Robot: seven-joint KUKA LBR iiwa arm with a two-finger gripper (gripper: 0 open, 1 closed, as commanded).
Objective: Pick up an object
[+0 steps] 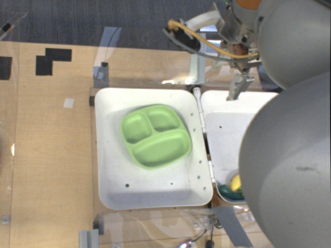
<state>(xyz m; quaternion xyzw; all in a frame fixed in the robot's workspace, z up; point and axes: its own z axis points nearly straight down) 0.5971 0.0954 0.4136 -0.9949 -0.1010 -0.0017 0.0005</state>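
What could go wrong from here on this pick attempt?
1. The gripper hangs at the right bin's far rim, so a descent there may clip the wall.
2. The green divided plate lies flat, shallow and wide, likely hard to pinch.
3. The yellow and teal items sit half-hidden under the arm.

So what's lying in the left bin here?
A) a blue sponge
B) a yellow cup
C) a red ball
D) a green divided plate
D: a green divided plate with three compartments lies flat in the middle of the left bin.
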